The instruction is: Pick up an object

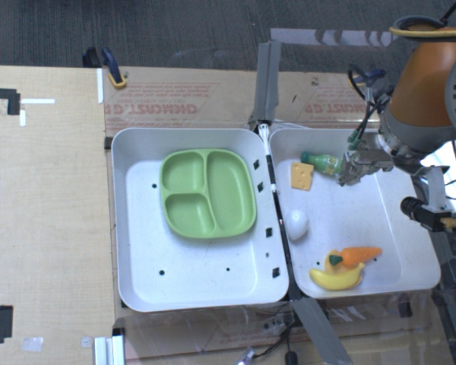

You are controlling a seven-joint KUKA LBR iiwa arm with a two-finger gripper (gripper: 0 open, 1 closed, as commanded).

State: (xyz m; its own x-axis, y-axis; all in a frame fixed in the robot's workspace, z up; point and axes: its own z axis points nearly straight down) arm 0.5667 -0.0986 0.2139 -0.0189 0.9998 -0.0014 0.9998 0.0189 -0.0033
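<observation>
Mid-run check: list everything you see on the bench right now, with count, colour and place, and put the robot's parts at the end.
Bins: two, white, side by side on the bench.
Divided plate: one, light green, three compartments, in the left bin.
Cheese wedge: one, yellow-orange, right bin, near the far wall.
Bottle: one, green, lying on its side in the right bin, just left of the gripper.
Egg: one, white, right bin, by the divider.
Banana: one, yellow, right bin, near edge.
Carrot: one, orange with green top, touching the banana.
Clamp: one, blue and yellow, at the bench's far edge.
Arm: one, grey with orange band, from the right.
Gripper: one, low over the right bin beside the bottle.
</observation>
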